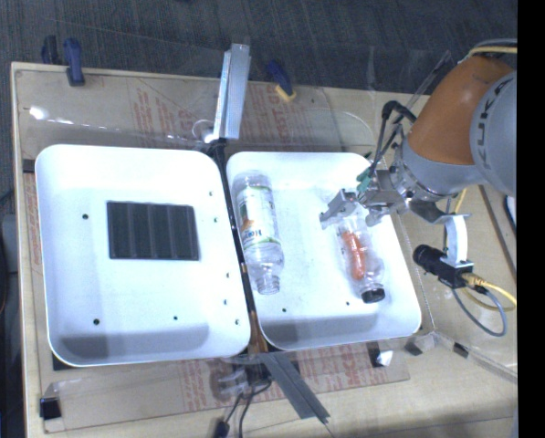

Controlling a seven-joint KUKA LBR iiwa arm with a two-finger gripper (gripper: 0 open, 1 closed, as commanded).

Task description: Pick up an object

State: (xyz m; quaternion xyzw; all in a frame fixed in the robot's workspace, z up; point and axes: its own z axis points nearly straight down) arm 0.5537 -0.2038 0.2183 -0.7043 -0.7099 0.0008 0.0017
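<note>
Jaws (347, 204) hang spread and empty in the right bin's (299, 336) upper right — just above an orange-filled bottle (360, 261); clear bottle (256, 231) lies left.

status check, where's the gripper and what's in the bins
Gripper low over right bin, just above orange bottle. Clear bottle lies near divider. Nothing blocking.

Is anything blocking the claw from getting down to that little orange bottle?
Nothing visible does. The gripper hangs just above the top end of the small orange bottle in the right bin, with bare bin floor around. The clear bottle lies apart, toward the divider.
</note>
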